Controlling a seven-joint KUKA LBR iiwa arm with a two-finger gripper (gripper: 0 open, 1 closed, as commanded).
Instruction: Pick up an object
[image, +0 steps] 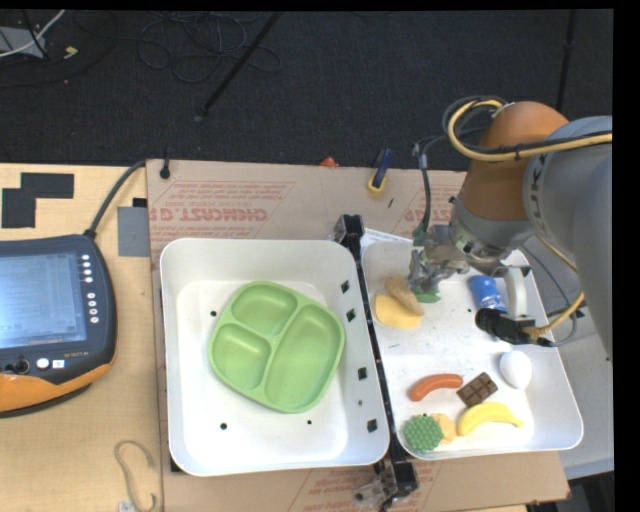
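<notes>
Approach step: hand (427, 281) low at the right bin's (560, 440) rear-left corner, opening indiscernible, beside yellow food (398, 312); next, close and lift.

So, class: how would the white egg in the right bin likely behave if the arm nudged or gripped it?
The egg looks smooth and rounded, so it would probably roll when pushed, perhaps against the chocolate piece beside it. Its curved, glossy surface could slip from a pinch. It looks like toy food, so it is likely light.
</notes>
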